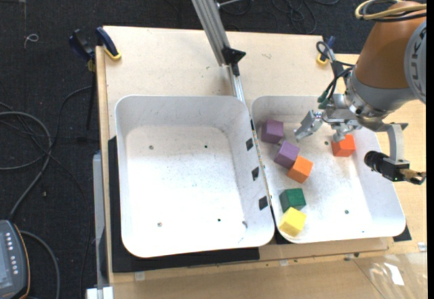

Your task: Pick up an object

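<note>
Camera view: the gripper (324, 127) hangs over the right bin (380, 213), jaws spread wide and holding nothing, the red cube (343, 146) just beside one finger. It looks light, stiff and smooth (likely foam or wood); take it across two opposite flat faces.

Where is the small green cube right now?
The small green cube lies in the right white bin, near its front left corner, just behind the yellow cube and in front of the orange cube.
</note>
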`<action>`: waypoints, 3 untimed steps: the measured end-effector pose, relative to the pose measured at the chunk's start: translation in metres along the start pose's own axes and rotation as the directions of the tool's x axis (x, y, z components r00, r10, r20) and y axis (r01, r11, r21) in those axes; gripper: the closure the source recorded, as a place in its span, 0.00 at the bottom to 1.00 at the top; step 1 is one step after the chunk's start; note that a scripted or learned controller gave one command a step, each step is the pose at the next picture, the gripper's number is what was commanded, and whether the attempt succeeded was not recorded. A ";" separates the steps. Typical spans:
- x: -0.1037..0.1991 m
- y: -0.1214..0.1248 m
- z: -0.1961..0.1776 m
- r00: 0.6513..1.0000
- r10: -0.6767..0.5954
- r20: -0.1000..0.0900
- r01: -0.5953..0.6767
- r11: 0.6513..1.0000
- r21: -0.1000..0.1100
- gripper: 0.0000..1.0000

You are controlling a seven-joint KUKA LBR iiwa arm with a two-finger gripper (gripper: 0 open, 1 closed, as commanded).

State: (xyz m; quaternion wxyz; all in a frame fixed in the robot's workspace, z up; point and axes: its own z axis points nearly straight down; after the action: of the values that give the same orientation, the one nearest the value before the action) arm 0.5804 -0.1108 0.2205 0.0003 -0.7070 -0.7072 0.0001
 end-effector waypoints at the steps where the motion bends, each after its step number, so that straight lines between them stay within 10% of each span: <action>1: 0.055 -0.016 -0.027 1.000 -0.008 -0.002 0.008 1.000 -0.002 0.00; 3: -0.004 -0.025 0.127 1.000 0.003 0.001 -0.003 1.000 -0.002 0.00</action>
State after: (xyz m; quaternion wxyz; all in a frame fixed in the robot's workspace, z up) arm 0.5556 -0.1148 0.0940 -0.0006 -0.7082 -0.7060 -0.0001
